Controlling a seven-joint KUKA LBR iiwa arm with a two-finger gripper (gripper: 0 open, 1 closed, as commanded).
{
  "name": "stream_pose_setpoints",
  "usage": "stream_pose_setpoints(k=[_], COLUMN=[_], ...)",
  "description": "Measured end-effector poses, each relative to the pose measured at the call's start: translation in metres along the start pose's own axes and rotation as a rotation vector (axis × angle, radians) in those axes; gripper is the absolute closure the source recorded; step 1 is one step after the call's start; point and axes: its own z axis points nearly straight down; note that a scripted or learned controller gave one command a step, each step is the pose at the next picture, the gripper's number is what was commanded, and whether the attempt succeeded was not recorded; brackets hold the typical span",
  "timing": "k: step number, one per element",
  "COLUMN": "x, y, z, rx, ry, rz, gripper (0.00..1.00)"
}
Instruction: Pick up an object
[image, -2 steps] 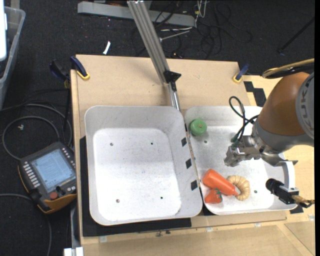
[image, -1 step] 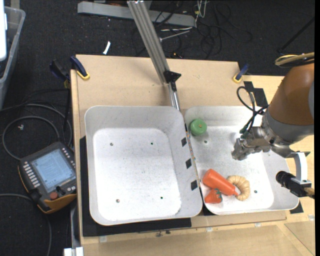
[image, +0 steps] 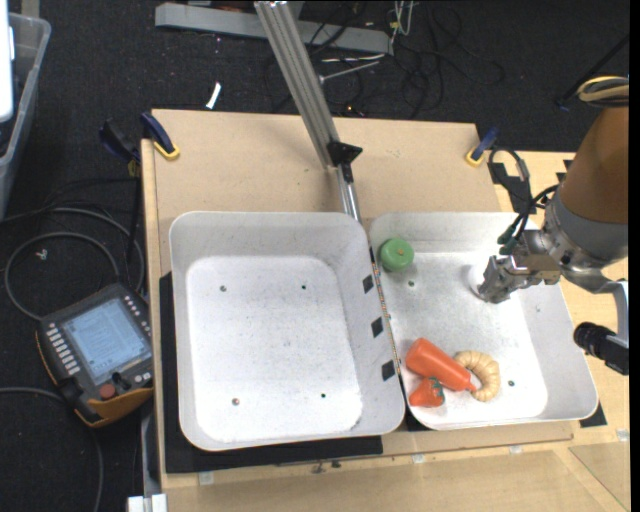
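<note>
In the right bin (image: 440, 236) lie an orange carrot-shaped toy (image: 438, 362), a small red piece (image: 427, 394) just below it, and a curled beige toy (image: 482, 373) touching the carrot's right end. A green round object (image: 396, 254) rests at the bin's far left corner. My gripper (image: 492, 288) hangs low over the right bin's upper right part, above bare floor, well apart from all the objects. Nothing shows between its fingers.
The left bin (image: 190, 330) stands beside the right one, their rims meeting in the middle. A metal pole (image: 305, 85) slants across the bench's back. A teach pendant (image: 95, 345) lies on the floor at left. Clamps (image: 160, 135) grip the bench's corners.
</note>
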Motion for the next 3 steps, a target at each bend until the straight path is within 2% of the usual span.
stream_pose_setpoints(k=[2,3], x=[0.092,0.131], y=[0.043,0.068], z=[0.036,0.035], rx=[0.005,0.003], ry=[0.002,0.003], rz=[-0.004,-0.003], gripper=[1.0,1.0])
